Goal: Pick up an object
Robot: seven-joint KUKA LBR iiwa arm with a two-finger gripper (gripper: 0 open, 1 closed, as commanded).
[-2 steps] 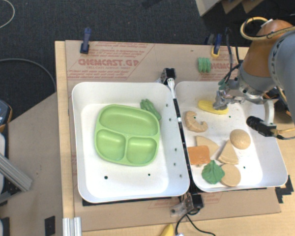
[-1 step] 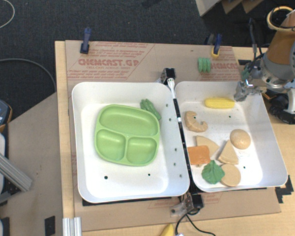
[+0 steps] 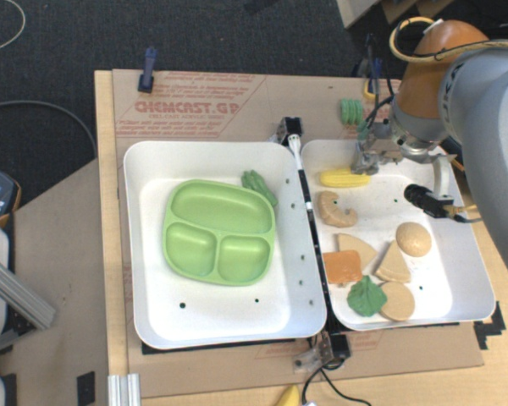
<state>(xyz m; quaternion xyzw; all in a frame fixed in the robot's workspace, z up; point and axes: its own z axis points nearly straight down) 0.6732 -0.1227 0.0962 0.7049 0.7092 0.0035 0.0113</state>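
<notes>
Cardboard-topped counter (image 3: 195,100): we see a green divided plastic plate (image 3: 218,231) in the left white bin (image 3: 144,252); our end effector (image 3: 364,161), grip unclear, points down touching the yellow banana-shaped toy (image 3: 345,178) in the right bin (image 3: 466,252).

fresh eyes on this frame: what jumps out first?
The big green divided tray in the left bin, with a small green leafy piece at its upper right corner. Next, the cluster of toy foods in the right bin: a yellow banana near the top, an orange block lower down. The arm's hand hangs just above the banana.
</notes>
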